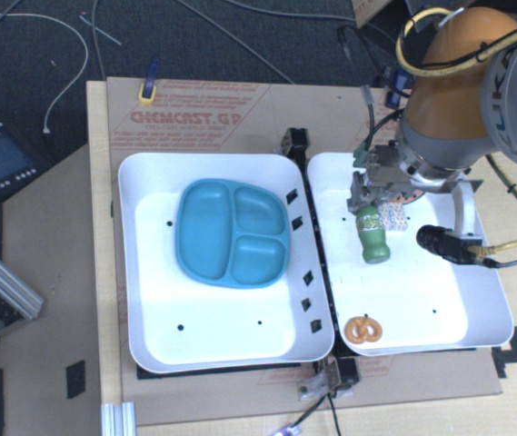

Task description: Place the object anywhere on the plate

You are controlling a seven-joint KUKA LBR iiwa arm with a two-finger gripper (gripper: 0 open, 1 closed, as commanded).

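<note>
Blue plate [232,232] in left bin [149,316], green bottle [372,235] lying in right bin [440,325], claw [372,193] at bottle's top end, grip state unclear, pretzel [363,331] near bottle.

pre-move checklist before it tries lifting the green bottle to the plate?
1. Gripper over the target: ok. It sits at the top end of the green bottle in the right bin.
2. Bottle between the fingers: cannot tell; the wrist hides the contact.
3. Bottle pose: ok, lying flat on the bin floor, apart from the pretzel near the front edge.
4. Blue plate ready: ok, its three compartments are bare, in the left bin.
5. Transfer path: not ok without lift; the divider between the bins must be cleared.
</note>
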